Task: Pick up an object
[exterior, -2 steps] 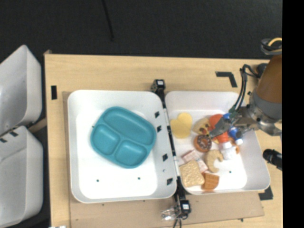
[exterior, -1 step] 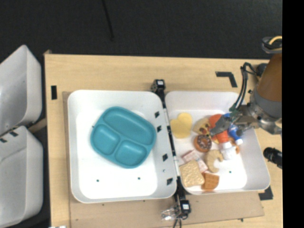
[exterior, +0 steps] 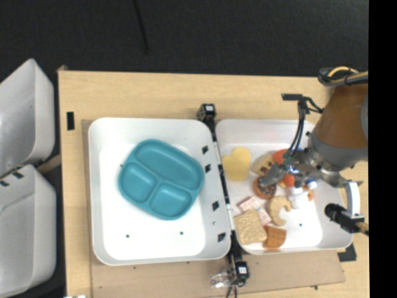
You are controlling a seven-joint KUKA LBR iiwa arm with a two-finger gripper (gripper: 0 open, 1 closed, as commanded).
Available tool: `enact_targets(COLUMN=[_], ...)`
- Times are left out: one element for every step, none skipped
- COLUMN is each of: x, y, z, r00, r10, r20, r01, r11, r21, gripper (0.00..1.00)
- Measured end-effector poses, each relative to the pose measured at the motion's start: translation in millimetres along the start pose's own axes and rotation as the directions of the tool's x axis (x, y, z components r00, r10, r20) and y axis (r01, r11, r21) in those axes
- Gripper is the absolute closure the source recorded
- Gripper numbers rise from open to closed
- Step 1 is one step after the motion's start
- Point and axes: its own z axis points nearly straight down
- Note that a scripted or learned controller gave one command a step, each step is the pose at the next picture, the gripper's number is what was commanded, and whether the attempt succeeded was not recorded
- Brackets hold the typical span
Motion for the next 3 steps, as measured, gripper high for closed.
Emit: enact_targets(x=[-1, -2, -2], y=[-3, 0, 2], z=[66, 80, 70], r00=[1.000, 1.000, 1.000], r10=[0.000, 0.003, 0.008], r20=[0.000, 0.002, -0.001], r01=[0.000, -0.002, -0.008], r11=[1.000, 1.000, 1.000], r21=[0.001, -0.015, -0.017], gripper=[0.00, 0.00, 1.00])
